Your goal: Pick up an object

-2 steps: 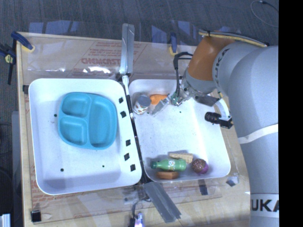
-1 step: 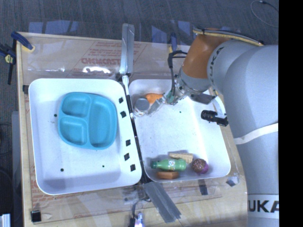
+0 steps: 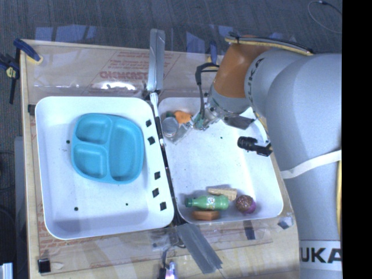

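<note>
1. Pale wooden bench [image 3: 87,246] under clear sheeting carries 2 shallow white bins side by side, their inner walls touching.
2. Left bin [image 3: 45,173] holds 1 blue plate [image 3: 107,147] with 3 compartments, lying flat toward the far side.
3. Right bin [image 3: 221,167] holds 6 loose things in 2 groups, well apart.
4. At the far left corner sit a small orange piece [image 3: 183,117] and, just left and nearer, a silvery can [image 3: 170,127].
5. Along the near wall lie a green bottle [image 3: 207,201] on its side, a brown roll [image 3: 203,215] touching it on the near side, a tan block [image 3: 222,192] just beyond it, and a purple ball [image 3: 245,203] to the right.
6. From the right the grey arm [image 3: 302,109] reaches in, and its orange band [image 3: 235,74] is over the bin's far edge.
7. Down low in the far left corner, the gripper [image 3: 200,122] is just right of the orange piece and near the can.
8. From this angle its grip is too small and hidden to judge, and nothing is visibly held.
</note>
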`<act>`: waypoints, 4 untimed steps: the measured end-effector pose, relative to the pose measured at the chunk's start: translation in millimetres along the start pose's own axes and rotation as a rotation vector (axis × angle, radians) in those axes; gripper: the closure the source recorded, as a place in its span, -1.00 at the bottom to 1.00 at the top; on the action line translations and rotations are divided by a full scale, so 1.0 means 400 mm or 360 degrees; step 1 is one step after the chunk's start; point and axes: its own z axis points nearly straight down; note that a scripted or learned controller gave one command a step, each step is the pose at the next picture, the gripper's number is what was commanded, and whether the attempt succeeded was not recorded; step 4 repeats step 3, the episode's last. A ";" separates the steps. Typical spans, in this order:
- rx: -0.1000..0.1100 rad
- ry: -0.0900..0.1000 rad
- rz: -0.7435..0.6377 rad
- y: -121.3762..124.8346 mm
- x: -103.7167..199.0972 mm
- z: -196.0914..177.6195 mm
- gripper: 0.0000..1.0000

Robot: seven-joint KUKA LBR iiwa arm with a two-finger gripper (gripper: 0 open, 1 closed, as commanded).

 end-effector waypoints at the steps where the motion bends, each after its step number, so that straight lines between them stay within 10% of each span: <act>1: 0.0000 0.0000 -0.0002 0.003 0.005 0.000 -1.00; 4: -0.0013 -0.0007 0.0027 0.002 -0.008 -0.034 -1.00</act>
